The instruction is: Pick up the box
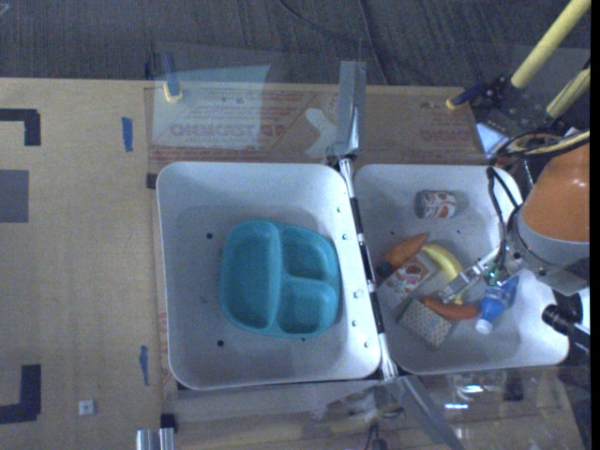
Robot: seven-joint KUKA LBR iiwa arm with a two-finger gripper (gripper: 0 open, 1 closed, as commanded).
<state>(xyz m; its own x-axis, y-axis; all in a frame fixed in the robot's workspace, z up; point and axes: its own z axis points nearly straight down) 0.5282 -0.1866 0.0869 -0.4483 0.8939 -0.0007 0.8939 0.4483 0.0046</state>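
In the right bin [534,345] a small white and orange box [410,277] lies flat near the left wall. My gripper [468,283] hangs to the box's right, low over a yellow banana [441,259] and an orange carrot-shaped piece [452,309]. It stands apart from the box, and nothing can be seen held in it. The grey arm with its orange band [561,204] reaches in from the right.
Around the box lie a second orange carrot shape [406,248], a speckled brown block [425,323], a blue bottle [495,305] and a tipped can [436,204]. The left bin [187,204] holds a teal divided tray [279,277]. A metal divider [361,261] separates the bins.
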